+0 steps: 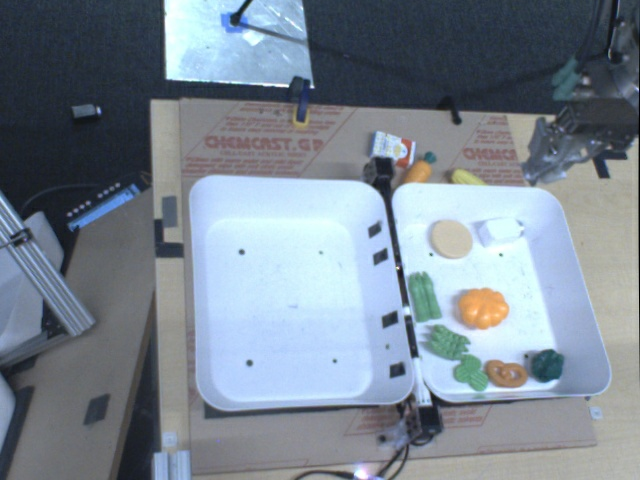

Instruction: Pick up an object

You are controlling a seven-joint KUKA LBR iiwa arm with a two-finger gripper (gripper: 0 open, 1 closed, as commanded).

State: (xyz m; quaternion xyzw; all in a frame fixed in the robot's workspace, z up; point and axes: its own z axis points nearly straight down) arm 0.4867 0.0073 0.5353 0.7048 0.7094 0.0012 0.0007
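The right bin (575, 268) holds several small toy foods. A tan round cookie (451, 239) and a white piece (499, 231) lie near its back. An orange pumpkin (483, 308) sits in the middle. Green vegetables (424, 296) (448, 342) (469, 371) run along its left side. A brown pretzel (505, 374) and a dark green broccoli (546, 365) rest at the front. My gripper (548, 166) hangs above the bench beyond the bin's back right corner, apart from every object.
The left bin (215, 268) stands beside the right one. Behind the bins on the cardboard lie a small carton (391, 148), a carrot (418, 171) and a yellow piece (466, 178). A yellow clamp (300, 103) stands at the back edge.
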